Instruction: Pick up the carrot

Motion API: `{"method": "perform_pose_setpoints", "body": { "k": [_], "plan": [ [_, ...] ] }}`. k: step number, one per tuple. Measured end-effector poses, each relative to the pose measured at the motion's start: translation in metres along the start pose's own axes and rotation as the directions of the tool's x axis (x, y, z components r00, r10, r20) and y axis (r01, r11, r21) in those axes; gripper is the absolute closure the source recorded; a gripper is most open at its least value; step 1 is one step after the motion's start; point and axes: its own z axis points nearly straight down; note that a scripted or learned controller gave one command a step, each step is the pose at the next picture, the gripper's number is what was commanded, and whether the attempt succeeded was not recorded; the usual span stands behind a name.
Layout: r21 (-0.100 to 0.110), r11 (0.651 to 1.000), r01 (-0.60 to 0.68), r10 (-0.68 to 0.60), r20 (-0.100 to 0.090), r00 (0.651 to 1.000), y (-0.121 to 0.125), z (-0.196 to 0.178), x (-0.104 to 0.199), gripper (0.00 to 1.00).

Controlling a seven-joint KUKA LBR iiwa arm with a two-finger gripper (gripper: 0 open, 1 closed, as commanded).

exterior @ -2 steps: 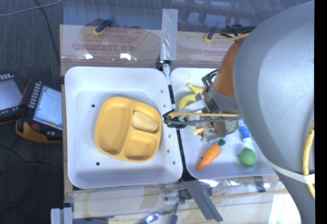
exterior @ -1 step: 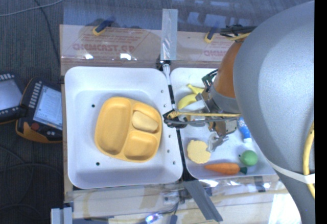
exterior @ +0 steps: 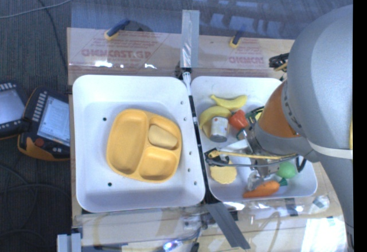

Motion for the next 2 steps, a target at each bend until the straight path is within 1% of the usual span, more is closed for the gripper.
{"method": "perform_pose_setpoints", "body": {
  "k": [1,2],
  "plan": [
    [-0.002,0.981,0.195,-0.195,0.001,0.981,-0.003,-0.087,-0.002,0.00],
    [-0.002,1.000,0.031,-0.031,-0.004,1.000,0.029,-0.014,-0.008,0.00]
  ]
}}
